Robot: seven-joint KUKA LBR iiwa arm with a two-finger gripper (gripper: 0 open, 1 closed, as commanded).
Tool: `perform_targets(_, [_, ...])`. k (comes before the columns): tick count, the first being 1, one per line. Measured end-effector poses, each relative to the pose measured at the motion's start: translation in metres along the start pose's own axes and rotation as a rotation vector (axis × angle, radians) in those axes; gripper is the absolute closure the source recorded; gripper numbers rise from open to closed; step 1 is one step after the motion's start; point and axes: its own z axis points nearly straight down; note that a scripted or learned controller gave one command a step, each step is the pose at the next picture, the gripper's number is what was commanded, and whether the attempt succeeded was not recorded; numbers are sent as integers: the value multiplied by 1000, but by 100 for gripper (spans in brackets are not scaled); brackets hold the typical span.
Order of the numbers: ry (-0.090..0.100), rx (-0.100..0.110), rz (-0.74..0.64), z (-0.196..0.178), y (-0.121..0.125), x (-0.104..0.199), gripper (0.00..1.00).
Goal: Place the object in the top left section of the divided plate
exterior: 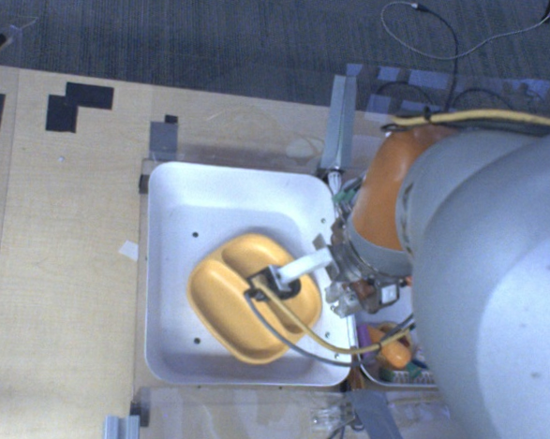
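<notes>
A smooth white bin [169,253] with rounded corners holds a glossy yellow divided plate [222,299], its sections soft, rounded hollows. The metal gripper [345,286] hangs at this bin's right rim; whether it grasps anything cannot be told. A small rounded orange object [395,354] lies in the neighbouring bin [381,381].

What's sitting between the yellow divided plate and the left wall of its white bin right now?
Nothing: in the camera view, only bare white floor separates the yellow divided plastic plate from the left wall of the shallow white bin.

In the left bin [167,225] lies the divided plate [222,299]; arm [478,275] at right.
</notes>
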Motion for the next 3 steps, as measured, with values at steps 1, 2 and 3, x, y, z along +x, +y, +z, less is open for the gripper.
perform_targets(1, [4,-4,-96,-98,91,41,100])
perform_targets(2, [-2,0,-79,-16,44,-16,100])
perform_targets(3, [5,-4,18,-63,106,-42,100])
